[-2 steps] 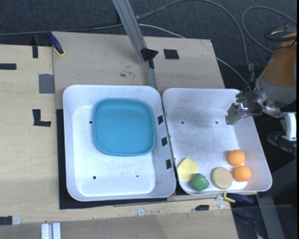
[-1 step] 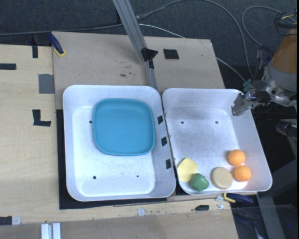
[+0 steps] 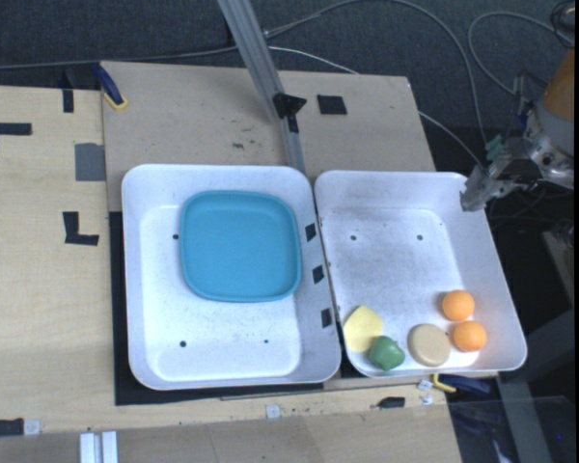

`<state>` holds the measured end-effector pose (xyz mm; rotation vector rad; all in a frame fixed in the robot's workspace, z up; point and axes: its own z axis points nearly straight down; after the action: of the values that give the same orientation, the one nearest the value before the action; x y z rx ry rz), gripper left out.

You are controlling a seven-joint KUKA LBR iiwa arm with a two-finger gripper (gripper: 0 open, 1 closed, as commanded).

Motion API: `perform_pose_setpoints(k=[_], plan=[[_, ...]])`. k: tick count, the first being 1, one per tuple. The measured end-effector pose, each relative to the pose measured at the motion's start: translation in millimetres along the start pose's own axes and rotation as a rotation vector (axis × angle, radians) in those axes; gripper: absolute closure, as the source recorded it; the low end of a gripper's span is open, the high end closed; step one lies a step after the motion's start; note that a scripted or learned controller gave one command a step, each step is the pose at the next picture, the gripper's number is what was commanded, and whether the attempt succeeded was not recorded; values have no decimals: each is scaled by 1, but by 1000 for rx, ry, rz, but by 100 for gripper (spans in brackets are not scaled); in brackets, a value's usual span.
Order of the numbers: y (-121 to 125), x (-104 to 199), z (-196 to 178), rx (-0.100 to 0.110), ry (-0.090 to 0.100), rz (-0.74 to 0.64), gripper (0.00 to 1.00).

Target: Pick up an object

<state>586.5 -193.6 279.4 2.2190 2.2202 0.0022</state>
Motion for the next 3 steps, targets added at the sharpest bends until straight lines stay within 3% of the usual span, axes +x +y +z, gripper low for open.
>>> perform_pose_setpoints(k=[3], plan=[[1, 158, 32, 5, 2, -4, 100]])
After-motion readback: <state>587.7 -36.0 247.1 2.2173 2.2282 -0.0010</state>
